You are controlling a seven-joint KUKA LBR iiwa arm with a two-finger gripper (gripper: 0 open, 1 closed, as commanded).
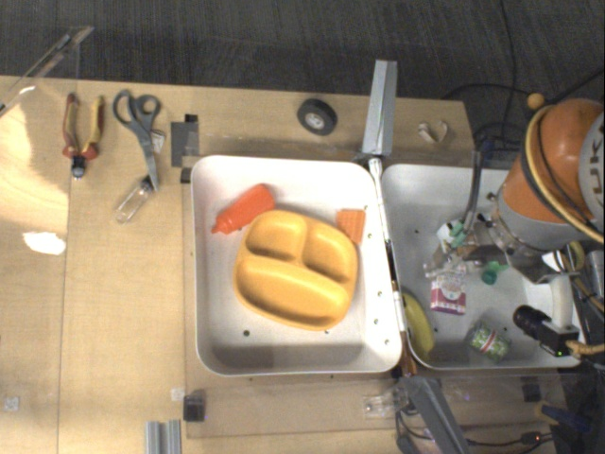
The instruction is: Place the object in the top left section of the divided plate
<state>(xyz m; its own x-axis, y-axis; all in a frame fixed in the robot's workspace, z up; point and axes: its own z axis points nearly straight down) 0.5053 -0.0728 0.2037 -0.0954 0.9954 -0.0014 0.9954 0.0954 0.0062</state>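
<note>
Yellow plate (295, 270) sits in the left bin (217, 348); gripper (460, 253) hovers in the right bin (416, 187) over clutter (pink packet (447, 298), banana (417, 323)). Grip state: cannot tell; target object perhaps among these. Risk: snagging a neighbour or closing on nothing.
</note>
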